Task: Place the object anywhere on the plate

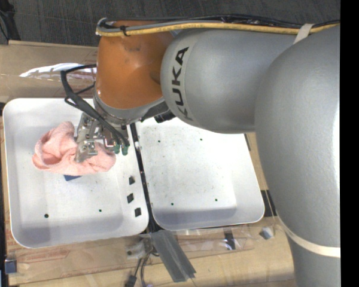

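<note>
Pink crumpled cloth (pixel 69 151) lies in the left bin (pixel 24 220), directly under and to the left of the gripper (pixel 88 145). The metal gripper parts overlap the cloth, so whether it grasps the fabric, or how wide it is, I cannot tell. A small blue thing (pixel 72 177) shows just below the cloth edge, mostly hidden, perhaps the plate. The grey and orange arm (pixel 227 76) covers the far rim of both bins. To the right of the gripper is the right bin (pixel 197 178). Both bins rest on a wooden bench (pixel 42 58), with dark floor (pixel 48 5) beyond.
</note>
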